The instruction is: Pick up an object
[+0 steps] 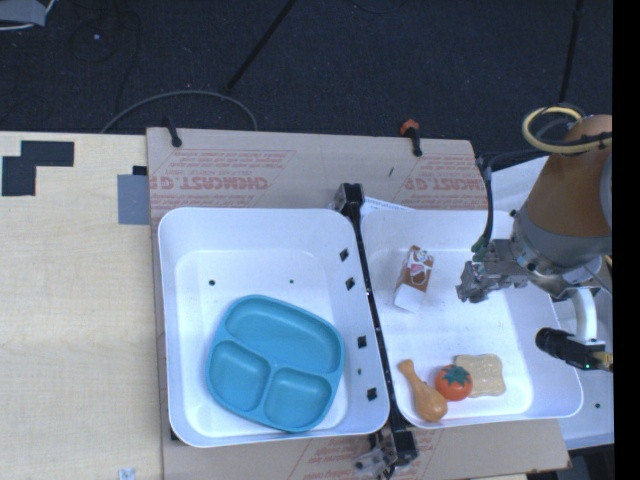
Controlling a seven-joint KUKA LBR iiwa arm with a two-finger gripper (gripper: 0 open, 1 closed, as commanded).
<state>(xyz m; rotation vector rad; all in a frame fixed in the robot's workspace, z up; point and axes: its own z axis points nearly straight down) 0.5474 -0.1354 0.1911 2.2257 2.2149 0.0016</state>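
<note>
In the right bin [560,400] lie a small brown and white carton [415,274], a tan drumstick toy [424,391], a red tomato toy [452,382] and a slice of toast [482,374]. My gripper [478,282] hangs over the right half of this bin, to the right of the carton and above the toast. Nothing shows between its fingers. A blue divided plate [273,362] sits in the left bin [190,268].
A black divider [362,298] runs between the two bins. Cardboard [290,173] lies under the bins. The arm's orange band and grey wrist [565,203] fill the right side above the bin.
</note>
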